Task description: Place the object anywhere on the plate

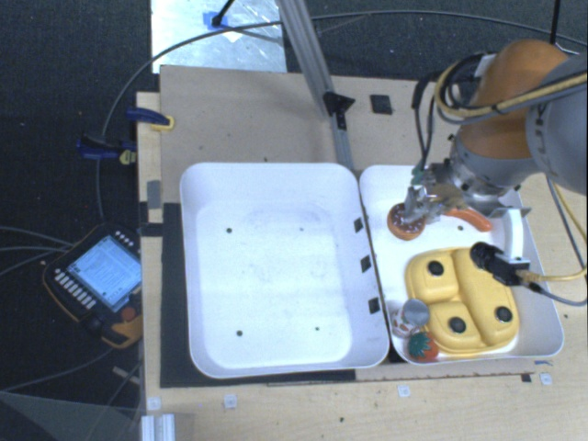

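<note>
The claw (415, 208) of the grey arm (514, 108) is hanging low in the right bin (551, 338), its metal fingers pointing down at a small round brown object (404, 223) lying on the bin floor near the bin's upper left corner. The fingertips are sitting right over that object's upper edge, but whether they are released or clenched, and whether they are grasping the object, cannot be told from this angle.

Just to the right of the claw, a curved orange piece (470, 217) is lying on the bin floor, partly tucked beneath the wrist. Below it, a yellow plate (459, 301) with moulded compartments and dark round spots is taking up much of the bin's lower half, well apart from the brown object. A black cable fitting (496, 263) from the arm is crossing over the plate's upper right corner.

At the plate's lower left edge, a small grey metallic cup-shaped item (413, 312) and a small red and green item (421, 344) are sitting close together.

The left bin (197, 246) is lying alongside, touching the right one at the middle divider. Off the bench to the left, a handheld control pendant (96, 278) with a lit screen is resting on the dark floor.
</note>
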Robot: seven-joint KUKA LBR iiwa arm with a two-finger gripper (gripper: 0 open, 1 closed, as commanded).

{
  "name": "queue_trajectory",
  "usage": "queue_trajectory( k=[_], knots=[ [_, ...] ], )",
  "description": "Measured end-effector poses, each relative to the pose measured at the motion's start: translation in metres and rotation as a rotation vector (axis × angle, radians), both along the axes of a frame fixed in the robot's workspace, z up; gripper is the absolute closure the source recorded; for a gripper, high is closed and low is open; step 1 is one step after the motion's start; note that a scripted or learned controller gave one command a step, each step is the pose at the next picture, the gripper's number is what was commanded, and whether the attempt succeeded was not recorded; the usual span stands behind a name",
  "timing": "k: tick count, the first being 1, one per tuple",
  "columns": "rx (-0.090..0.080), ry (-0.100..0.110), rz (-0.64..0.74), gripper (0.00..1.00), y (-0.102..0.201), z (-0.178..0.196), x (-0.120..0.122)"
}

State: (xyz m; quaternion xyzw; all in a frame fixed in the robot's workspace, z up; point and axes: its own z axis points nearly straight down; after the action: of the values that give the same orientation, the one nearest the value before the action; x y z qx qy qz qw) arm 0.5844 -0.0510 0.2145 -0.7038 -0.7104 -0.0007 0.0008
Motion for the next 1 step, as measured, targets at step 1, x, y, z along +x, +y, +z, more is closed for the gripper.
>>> queue_trajectory(
  k=[1],
  knots=[
    [0.000, -0.002, 0.001, 1.00, 0.0515, 0.0108, -0.0062]
  ],
)
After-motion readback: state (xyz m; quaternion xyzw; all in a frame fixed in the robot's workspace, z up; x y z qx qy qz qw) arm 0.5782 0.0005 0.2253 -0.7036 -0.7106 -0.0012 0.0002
